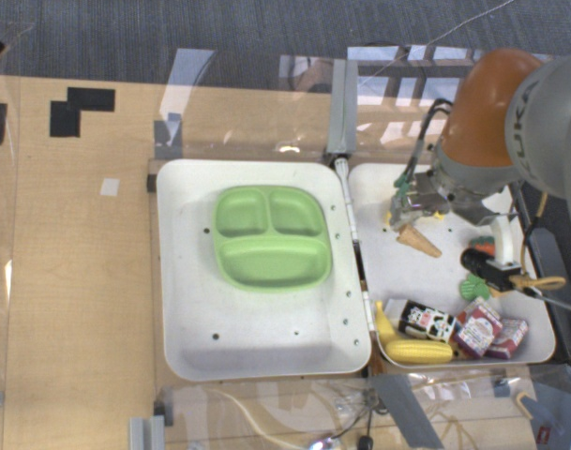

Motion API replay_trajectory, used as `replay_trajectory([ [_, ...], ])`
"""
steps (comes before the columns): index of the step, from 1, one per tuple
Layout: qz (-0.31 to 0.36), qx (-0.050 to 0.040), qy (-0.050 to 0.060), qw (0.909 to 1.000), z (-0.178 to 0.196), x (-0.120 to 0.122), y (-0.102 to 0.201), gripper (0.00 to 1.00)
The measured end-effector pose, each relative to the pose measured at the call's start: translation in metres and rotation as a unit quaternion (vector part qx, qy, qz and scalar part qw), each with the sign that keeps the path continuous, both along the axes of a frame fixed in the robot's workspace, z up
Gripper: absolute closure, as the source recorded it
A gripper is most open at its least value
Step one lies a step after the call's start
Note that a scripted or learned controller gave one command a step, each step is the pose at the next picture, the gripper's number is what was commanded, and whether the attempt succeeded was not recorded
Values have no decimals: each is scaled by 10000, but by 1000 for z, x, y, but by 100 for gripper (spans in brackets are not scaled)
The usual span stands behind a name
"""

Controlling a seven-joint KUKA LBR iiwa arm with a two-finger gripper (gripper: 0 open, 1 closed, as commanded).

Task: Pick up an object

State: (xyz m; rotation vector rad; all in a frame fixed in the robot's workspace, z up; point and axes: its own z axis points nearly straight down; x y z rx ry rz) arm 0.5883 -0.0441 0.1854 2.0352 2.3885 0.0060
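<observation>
Bench: left bin [187, 279] holds green tray [270, 236]; right bin [379, 279] toys.

Grey arm [557, 111], orange band [487, 111], black cable [424, 139]

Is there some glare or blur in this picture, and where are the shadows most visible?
In the camera view, bright reflections streak the transparent panels behind the bins; the green divided plate looks sharp and evenly lit in the left bin; the arm casts a soft shadow near the gripper on the right bin, and the small toys there look slightly soft.
</observation>
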Motion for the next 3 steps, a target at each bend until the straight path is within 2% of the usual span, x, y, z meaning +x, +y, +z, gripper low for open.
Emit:
replay_trajectory([
  [1, -691, -3, 12, 9976, -80, 9, -86, 100],
  [2, -687, -3, 8, 9976, -80, 9, -86, 0],
  [3, -301, -7, -52, 9995, -95, -34, -106, 0],
])
